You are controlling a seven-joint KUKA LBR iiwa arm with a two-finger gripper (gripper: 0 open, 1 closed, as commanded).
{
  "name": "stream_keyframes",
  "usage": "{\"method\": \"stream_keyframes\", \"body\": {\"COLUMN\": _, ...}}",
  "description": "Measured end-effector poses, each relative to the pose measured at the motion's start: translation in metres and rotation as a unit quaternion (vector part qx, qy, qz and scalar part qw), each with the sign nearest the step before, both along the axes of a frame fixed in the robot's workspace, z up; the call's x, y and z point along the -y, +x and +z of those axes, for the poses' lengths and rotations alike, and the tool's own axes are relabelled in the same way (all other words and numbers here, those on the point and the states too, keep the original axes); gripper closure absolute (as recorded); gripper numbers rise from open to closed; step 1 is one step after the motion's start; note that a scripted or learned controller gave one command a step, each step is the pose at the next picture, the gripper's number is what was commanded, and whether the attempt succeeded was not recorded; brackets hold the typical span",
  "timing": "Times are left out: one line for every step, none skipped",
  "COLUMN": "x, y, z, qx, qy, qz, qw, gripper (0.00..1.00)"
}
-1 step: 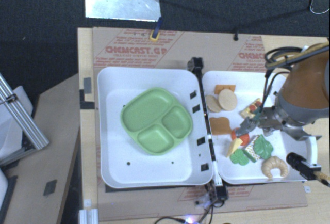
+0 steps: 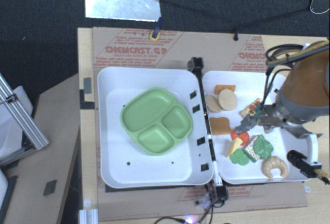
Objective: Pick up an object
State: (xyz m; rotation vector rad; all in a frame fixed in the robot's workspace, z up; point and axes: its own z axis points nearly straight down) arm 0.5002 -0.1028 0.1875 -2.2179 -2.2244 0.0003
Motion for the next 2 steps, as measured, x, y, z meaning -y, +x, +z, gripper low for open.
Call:
{"method": "stream_keyframes", "body": {"x": 0.001, "y": 0.0, "z": -0.051, "qx": 0.003, "qy": -0.0002, "qz": -0.001, "qw": 1.0, "gripper": 0.0}}
{"method": "stream_keyframes", "body": {"x": 0.002, "y": 0.001, "z": -0.093, "qx": 0.003, "qy": -0.001, "qz": -0.001, "qw": 1.0, "gripper": 0.0}}
